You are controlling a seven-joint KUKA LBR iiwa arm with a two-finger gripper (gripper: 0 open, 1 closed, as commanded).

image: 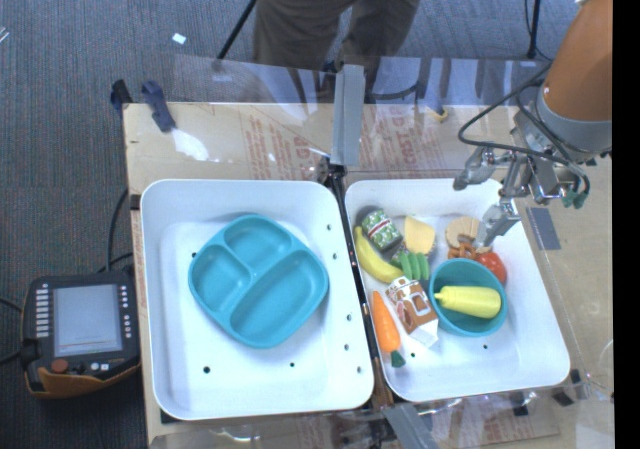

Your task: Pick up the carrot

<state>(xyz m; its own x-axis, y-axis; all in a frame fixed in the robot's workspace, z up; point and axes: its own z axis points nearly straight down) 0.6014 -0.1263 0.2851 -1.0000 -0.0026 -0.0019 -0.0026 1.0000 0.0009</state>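
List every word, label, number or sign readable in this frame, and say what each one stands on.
Nothing can be read for certain.
Bench surface: large red printed lettering, seen upside down and too faint to quote.
Small can: green label, print too small to read.
Little carton: printed front, too blurred to read.
Handheld pendant: screen shows no legible text.

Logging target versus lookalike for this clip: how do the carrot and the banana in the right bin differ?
The carrot is orange and straight with a green tip; the banana is yellow and curved. The carrot lies nearer the bin's front edge, the banana farther back. Both lie flat along the right bin's left side.
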